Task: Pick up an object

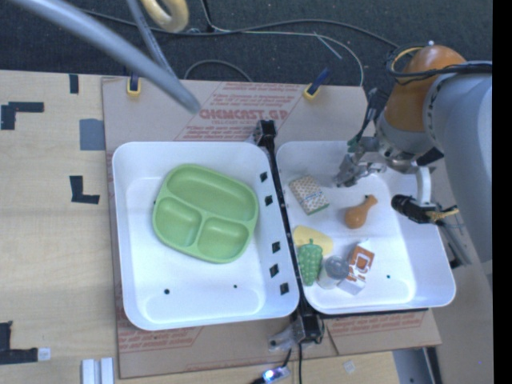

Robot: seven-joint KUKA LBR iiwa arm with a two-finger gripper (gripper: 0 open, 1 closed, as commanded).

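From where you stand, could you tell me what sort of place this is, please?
Probably a robotics lab bench for pick-up trials: two white bins sit on taped cardboard, toy food like the drumstick lies inside, and cables trail behind.

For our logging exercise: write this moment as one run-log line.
gripper: over right bin, upper part | held: nothing seen | nearest: patterned block, drumstick | left bin: green tray

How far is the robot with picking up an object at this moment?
Done: the arm has its gripper over the right bin, near its far edge. In hand: nothing visible between the fingers. Left: the grasp and lift. The drumstick, the patterned box, the green toy and the orange-white packet all lie in the bin; the green tray lies in the left bin.
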